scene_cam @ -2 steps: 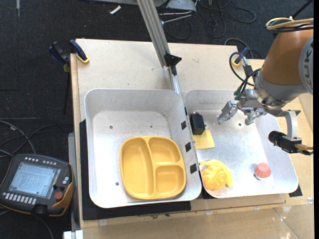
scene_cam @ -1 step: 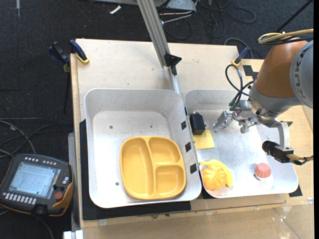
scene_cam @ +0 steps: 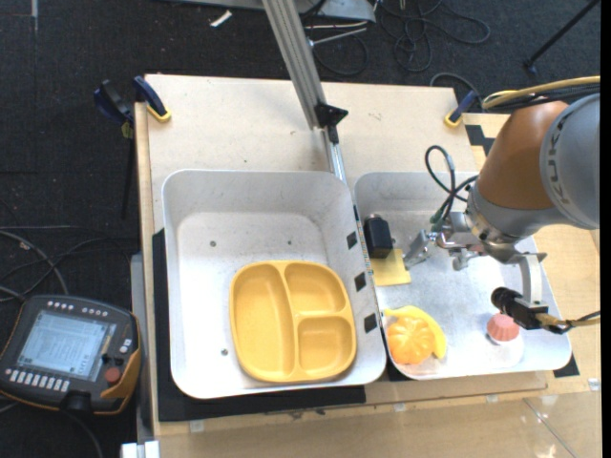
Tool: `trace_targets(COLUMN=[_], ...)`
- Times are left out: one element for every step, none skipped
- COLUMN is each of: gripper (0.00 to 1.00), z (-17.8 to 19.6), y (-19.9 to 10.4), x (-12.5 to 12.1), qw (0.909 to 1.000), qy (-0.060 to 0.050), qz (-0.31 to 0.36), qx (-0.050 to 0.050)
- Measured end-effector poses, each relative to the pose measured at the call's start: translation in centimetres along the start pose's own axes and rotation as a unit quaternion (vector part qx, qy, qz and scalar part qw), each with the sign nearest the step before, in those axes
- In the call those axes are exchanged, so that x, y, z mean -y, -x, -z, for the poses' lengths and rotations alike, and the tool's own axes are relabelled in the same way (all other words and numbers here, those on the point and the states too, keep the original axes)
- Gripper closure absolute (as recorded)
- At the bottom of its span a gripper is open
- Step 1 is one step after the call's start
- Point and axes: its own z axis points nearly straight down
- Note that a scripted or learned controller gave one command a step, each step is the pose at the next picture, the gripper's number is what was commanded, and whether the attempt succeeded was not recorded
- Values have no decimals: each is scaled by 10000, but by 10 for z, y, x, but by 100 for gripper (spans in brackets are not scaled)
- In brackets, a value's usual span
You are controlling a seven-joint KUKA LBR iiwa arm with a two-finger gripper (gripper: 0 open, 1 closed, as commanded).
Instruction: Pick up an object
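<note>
**Right bin: loose objects, with pincer above**

1. Flat yellow pad [scene_cam: 392,271]. Lies on the floor of the right bin [scene_cam: 410,194], towards its left wall, about midway from far to near. It is the item closest to the pincer [scene_cam: 431,247], which hangs just to its right and slightly farther back.
2. Small black object [scene_cam: 377,235]. Sits just beyond the pad on its far side, hard by the bin's left wall; whether it touches the pad cannot be told.
3. Orange rounded object [scene_cam: 411,339]. In the near left corner of the same bin, with a yellow part showing along its right edge. It is apart from the pad.
4. Small pink-red item [scene_cam: 503,329]. Near right corner of the bin, well apart from the orange object.
5. Pincer. Carried by the grey and orange arm [scene_cam: 535,170], which enters from the right and reaches over the middle of the right bin. Whether it is spread or pressed together cannot be told from this angle.
6. Left bin [scene_cam: 191,191]. Beside the right bin and touching it along the shared edge. Holds a yellow divided plate [scene_cam: 291,321] with three compartments, lying flat in the near half.
7. Desk [scene_cam: 239,122]. A pale board carrying both bins, with a clamp [scene_cam: 145,98] at its far left corner.
8. Control pendant [scene_cam: 67,349]. On the dark floor to the left of the desk.
</note>
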Motion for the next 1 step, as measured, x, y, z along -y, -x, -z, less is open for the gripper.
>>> trace_targets(gripper=[100], z=[13], y=[0], x=[-2], qw=[10000], qy=[32], qz=[7], qx=[5])
